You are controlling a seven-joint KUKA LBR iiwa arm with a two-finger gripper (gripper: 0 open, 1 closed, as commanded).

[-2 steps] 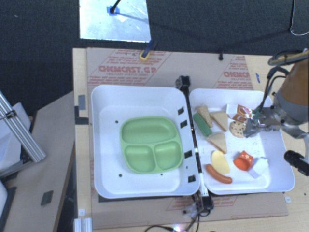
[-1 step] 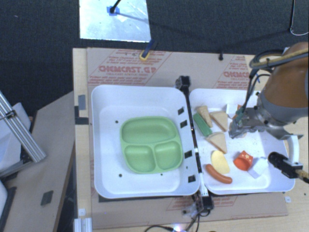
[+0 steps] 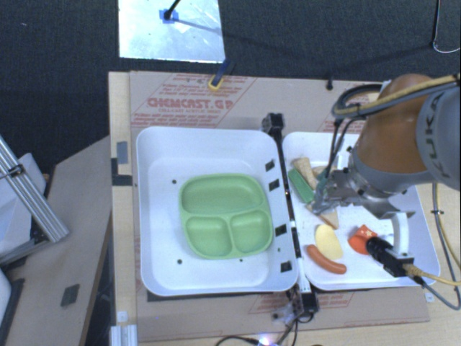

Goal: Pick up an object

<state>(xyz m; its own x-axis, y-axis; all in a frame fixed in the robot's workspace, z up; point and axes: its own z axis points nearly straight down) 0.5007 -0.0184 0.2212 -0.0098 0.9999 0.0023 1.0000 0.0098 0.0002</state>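
**Two bins, one arm low over the right-hand one**

Two shallow white bins sit side by side on the bench. The left bin (image 3: 155,164) holds a green divided tray (image 3: 225,215) with three compartments, lying roughly in the middle of the bin floor. A black divider strip (image 3: 284,207) runs between the two bins where their rims meet.

The right bin (image 3: 425,254) carries the loose objects. A green piece (image 3: 300,184) lies near the bin's left wall, with a tan wedge (image 3: 305,168) just beside it toward the far rim. Nearer the front edge are a yellow slice (image 3: 329,243) and, touching or almost touching its lower side, a red-brown sausage (image 3: 325,259). A small red object (image 3: 361,238) lies to the right of the yellow slice, close to a black and white part of the arm's tooling.

The arm reaches in from the right, its orange band (image 3: 392,132) bulking over the far half of the right bin. The gripper (image 3: 323,202) is down among the objects, beside the green piece and over a pale tan piece (image 3: 329,218). Whether it is spread or closed cannot be told from this angle, and nothing can be seen clamped in it.
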